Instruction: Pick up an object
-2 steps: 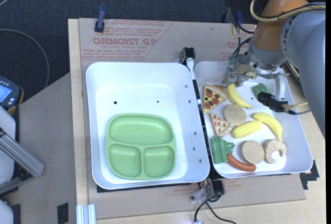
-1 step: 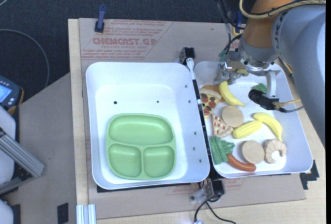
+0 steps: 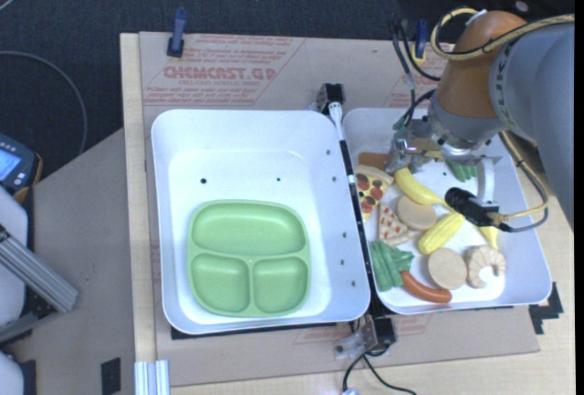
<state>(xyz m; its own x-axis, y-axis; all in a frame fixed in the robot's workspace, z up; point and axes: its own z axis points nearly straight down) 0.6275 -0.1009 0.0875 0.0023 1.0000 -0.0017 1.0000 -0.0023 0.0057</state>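
Resting side by side on the surface [image 3: 228, 74] are two shallow white bins. The left bin [image 3: 182, 147] holds one smooth green three-compartment tray [image 3: 248, 256]. The right bin [image 3: 525, 288] holds a cluster of plastic toy foods: two yellow bananas [image 3: 418, 189], one red sausage [image 3: 425, 287], pizza slices [image 3: 369, 190], round pieces. The end effector [image 3: 415, 156] hangs over the bin's far end, above the foods; the wrist hides its fingers, so its opening cannot be determined.

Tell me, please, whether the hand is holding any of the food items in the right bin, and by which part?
It cannot be told: the hand hangs low over the banana in the right bin, its tips hidden.
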